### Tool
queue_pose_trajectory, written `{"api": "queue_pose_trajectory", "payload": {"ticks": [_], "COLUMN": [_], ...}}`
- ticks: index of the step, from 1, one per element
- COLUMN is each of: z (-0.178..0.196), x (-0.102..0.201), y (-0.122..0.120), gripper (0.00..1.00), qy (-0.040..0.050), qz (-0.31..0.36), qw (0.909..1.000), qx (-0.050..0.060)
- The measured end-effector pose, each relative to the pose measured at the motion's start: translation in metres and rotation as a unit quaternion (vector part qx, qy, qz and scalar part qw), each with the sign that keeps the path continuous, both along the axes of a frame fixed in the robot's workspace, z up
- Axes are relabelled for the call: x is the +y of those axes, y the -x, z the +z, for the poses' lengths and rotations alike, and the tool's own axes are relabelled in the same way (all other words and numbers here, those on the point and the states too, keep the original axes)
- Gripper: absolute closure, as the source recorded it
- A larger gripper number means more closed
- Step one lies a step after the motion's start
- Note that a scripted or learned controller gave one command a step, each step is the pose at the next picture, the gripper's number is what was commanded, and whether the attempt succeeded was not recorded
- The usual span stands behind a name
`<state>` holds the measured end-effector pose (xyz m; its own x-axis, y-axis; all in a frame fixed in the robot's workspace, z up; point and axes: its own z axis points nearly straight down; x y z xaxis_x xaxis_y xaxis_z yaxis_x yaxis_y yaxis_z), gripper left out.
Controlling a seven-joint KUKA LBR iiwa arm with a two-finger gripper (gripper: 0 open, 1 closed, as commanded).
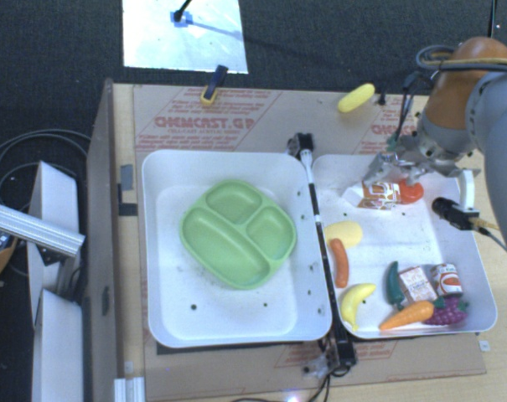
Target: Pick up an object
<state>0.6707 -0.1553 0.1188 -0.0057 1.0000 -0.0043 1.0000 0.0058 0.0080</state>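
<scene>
My gripper [394, 167] hangs low over the back of the right bin [479, 296]. Directly beneath and in front of it lies a small orange-and-white carton [379, 193], with a red round item [411, 193] touching its right side. The gripper's body hides whether it touches the carton. Further forward in the same bin lie a pale yellow piece [344, 231], a red-orange sausage shape [340, 263], a banana [355, 301], a dark green vegetable [391, 281], two small cartons [416, 283], a carrot [406, 314] and purple grapes [448, 312].
The left bin [173, 308] holds a green divided plate [236, 233]. A yellow lemon-like object [356, 97] and a yellow-black tool [213, 85] lie on the cardboard behind the bins. The divider between the bins [318, 233] runs front to back.
</scene>
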Motion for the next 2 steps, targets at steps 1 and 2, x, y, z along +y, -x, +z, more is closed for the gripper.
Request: {"api": "queue_pose_trajectory", "payload": {"ticks": [1, 2], "z": [-0.001, -0.002], "x": [-0.017, -0.019], "y": [0.003, 0.015], "gripper": [0.0, 0.0], "qy": [-0.0017, 0.0005], "qz": [-0.002, -0.001], "qw": [1.0, 0.9999], "qx": [-0.003, -0.013]}}
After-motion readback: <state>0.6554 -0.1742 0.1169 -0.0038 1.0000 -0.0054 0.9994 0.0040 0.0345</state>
